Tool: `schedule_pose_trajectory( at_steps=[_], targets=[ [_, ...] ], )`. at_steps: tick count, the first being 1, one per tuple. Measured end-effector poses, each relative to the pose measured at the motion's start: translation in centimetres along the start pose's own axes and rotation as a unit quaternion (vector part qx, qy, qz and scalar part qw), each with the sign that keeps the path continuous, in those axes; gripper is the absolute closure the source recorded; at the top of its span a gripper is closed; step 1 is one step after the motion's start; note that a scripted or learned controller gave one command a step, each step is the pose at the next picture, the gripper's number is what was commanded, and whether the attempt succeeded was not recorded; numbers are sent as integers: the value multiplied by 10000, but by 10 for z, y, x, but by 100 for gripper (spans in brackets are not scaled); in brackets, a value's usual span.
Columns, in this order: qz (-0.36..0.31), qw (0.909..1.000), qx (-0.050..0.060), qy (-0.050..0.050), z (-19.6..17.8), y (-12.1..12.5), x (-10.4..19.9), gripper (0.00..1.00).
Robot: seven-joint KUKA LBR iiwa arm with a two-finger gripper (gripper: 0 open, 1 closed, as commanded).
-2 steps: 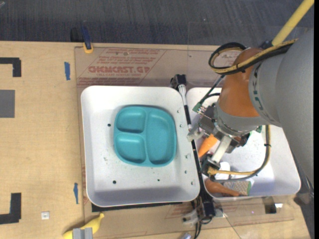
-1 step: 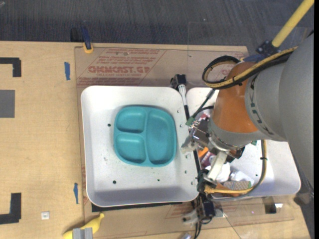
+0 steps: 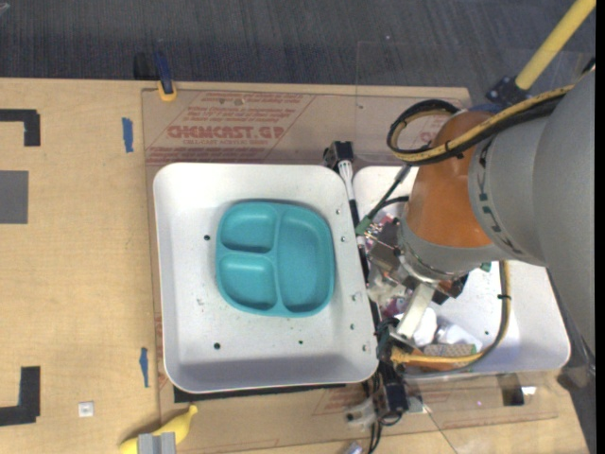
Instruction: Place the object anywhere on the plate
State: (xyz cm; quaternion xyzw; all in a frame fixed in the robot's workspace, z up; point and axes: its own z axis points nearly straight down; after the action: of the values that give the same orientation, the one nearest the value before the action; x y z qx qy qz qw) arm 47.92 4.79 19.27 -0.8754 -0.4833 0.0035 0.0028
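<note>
A teal plate (image 3: 277,256) with three compartments lies in the middle of the left white bin (image 3: 189,339), with nothing on it. My gripper (image 3: 413,318) is lowered into the right white bin (image 3: 539,334), near that bin's left wall and front edge, among a small pile of objects. Beside it lie a white object (image 3: 452,333) and a brown, patterned one (image 3: 446,351). A multicoloured item (image 3: 381,225) shows by the wrist. The arm hides most of the right bin, and I cannot see whether anything is held.
The grey arm with its orange band (image 3: 444,206) and looped cables covers the right bin from the right. A divider rail (image 3: 352,206) runs between the bins. Cardboard lies behind them, and a yellow clamp (image 3: 161,433) sits at the front left.
</note>
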Motion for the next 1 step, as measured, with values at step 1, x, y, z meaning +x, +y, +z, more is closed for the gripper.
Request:
schedule_pose_trajectory(
  at_steps=[1],
  targets=[
    [4,10000,-9,0,-9,1,1,100]
  ],
)
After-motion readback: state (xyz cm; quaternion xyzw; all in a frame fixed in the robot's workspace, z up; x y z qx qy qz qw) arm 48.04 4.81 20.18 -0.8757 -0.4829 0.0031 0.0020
